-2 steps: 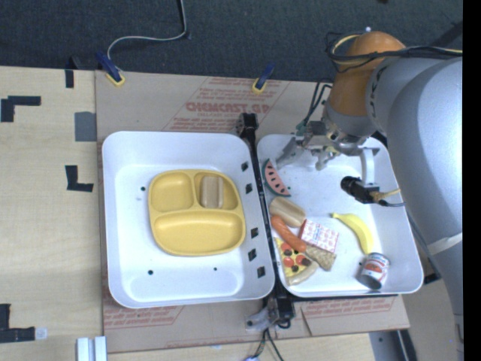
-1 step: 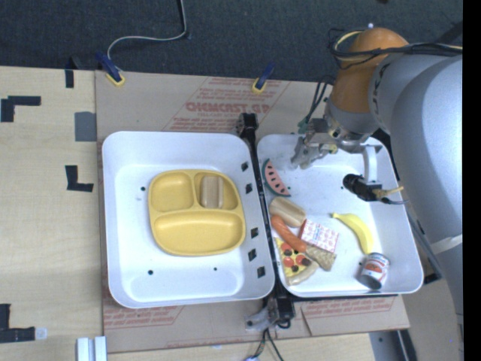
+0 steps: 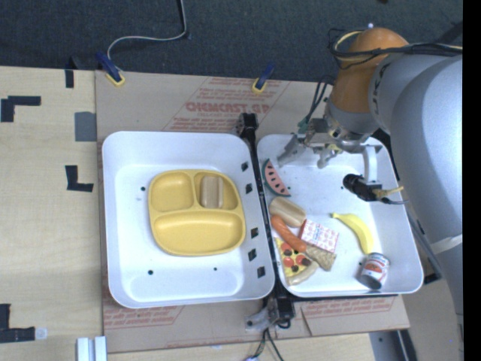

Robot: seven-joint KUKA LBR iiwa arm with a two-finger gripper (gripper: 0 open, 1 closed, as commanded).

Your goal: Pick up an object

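Camera view: gripper (image 3: 301, 162) hangs over the top of the right bin (image 3: 398, 271), jaws apart, nothing between them.

Two shallow white plastic bins on cardboard (image 3: 188, 105).

Right bin, eight loose things, any one is a pick target:
- one watermelon slice (image 3: 271, 177), red wedge with dark rim, nearest thing, just below the left jaw and not touching it
- one pale bun (image 3: 287, 210), rounded, below the slice
- one orange sausage (image 3: 289, 234), long and smooth, touching the bun
- one red-and-white packet (image 3: 321, 236), flat and squarish, straight below the jaws
- one pizza slice (image 3: 295, 263), triangular with dark toppings, farthest below
- one tan slab (image 3: 323, 259), flat with a rough look, beside the pizza
- one banana (image 3: 358, 230), yellow and curved, below and right of the jaws
- one can (image 3: 373, 269), glossy metal, tipped over, far lower right

Left bin (image 3: 124, 292), well left of the jaws: one yellow plate (image 3: 197, 232), three compartments, one brown item (image 3: 213, 192) in its upper right one.
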